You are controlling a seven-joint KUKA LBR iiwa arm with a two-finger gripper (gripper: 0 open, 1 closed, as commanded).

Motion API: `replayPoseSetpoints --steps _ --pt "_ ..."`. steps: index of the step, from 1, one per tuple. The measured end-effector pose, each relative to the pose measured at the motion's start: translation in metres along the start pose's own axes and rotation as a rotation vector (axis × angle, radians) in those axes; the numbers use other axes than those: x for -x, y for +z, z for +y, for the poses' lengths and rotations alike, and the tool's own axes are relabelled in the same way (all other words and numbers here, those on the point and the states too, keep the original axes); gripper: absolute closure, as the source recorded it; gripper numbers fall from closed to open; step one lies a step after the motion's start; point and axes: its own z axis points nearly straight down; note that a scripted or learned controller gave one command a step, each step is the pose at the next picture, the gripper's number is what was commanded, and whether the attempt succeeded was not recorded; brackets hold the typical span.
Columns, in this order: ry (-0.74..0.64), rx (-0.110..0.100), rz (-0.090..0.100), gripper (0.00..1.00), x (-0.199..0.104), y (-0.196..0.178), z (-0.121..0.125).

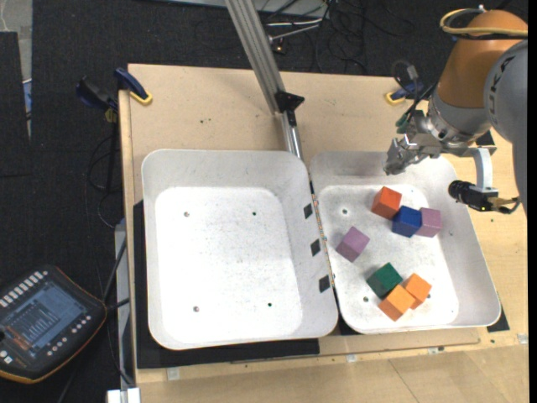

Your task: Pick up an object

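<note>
Pincer (396,163), grip state indiscernible, above smooth white bin (470,309) of matte cubes.

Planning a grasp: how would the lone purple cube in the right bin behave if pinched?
The purple cube looks rigid with flat faces, so it probably won't roll. It sits apart from the other blocks, so the gripper likely gets clear access. It seems small, probably light.

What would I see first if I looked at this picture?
Probably the bright little cubes in the right-hand shallow white bin: an orange cube touching a blue cube and a purple cube near the back, a lone purple cube in the middle, and a green cube by two orange cubes at the front. The grey-and-orange robot arm hangs its pincer over that bin's back edge.
</note>
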Motion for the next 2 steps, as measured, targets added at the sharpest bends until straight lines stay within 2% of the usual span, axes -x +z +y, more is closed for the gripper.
replayPoseSetpoints --steps 1,2 --pt "0.000 0.002 -0.001 1.00 0.000 -0.064 0.007" --pt "-0.001 -0.007 0.000 1.00 -0.001 -0.050 0.008"
